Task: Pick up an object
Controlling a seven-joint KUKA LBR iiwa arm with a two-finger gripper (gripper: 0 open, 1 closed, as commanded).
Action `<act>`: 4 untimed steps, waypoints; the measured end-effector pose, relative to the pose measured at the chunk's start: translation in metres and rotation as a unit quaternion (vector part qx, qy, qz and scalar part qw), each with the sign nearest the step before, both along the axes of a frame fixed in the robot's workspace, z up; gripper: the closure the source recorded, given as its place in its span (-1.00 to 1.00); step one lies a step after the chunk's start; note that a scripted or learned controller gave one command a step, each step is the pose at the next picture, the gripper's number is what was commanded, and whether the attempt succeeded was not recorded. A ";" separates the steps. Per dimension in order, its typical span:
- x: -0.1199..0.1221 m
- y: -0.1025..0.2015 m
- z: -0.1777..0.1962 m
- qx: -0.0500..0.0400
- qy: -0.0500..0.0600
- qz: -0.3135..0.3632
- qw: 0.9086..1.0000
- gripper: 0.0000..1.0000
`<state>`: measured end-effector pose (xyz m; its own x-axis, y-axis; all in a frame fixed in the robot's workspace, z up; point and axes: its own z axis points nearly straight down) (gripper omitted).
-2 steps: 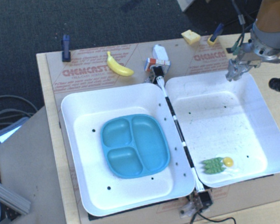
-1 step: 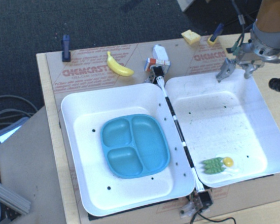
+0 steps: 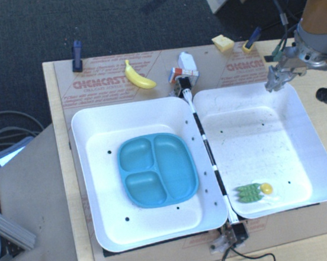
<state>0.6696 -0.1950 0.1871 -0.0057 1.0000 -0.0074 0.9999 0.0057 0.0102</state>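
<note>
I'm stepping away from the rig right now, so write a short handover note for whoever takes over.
Gripper: above the far rim of the right bin, holding nothing that shows.
Right bin: small green and yellow toy near its front edge.
Left bin: blue divided plate.
On the bench behind the bins: banana, yellow block.
Done: nothing picked yet.
Left: pick up an object; the green toy is probably the nearest candidate.

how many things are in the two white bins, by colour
blue: 1, the divided plate in the left bin
green: 1, the small toy in the right bin
yellow: 1, the small round piece touching the green toy
total: 3
</note>
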 end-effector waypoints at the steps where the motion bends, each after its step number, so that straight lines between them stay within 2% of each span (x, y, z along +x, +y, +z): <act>1: 0.000 0.000 0.000 0.000 0.000 0.000 1.000 -1.00; 2: 0.001 0.000 0.011 -0.001 -0.002 0.001 1.000 1.00; 3: 0.001 0.000 0.010 -0.001 -0.001 0.001 1.000 -1.00; 4: -0.004 0.008 -0.058 0.004 0.007 -0.002 1.000 -1.00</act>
<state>0.6660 -0.1874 0.1290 -0.0009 1.0000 0.0012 1.0000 0.0010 -0.0028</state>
